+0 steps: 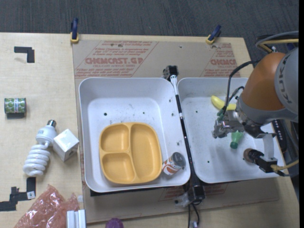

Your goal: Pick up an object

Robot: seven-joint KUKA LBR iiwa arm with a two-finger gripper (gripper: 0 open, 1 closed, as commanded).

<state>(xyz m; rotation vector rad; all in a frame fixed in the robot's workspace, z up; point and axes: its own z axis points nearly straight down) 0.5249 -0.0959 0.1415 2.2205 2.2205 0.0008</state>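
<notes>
Green plastic bottle-shaped toy (234,139) lies in my right white bin (199,127), touching my gripper (223,128) at its four o'clock. Whether my jaws are parted, I cannot tell. A yellow banana-like piece (218,102) sits at twelve. I should centre over the toy before closing.

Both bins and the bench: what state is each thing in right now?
yellow divided plate: flat in left bin, compartments bare
small can: on its side beside the plate
yellow object: lying in right bin
green object: below the gripper
light bulb: lying on bench
</notes>
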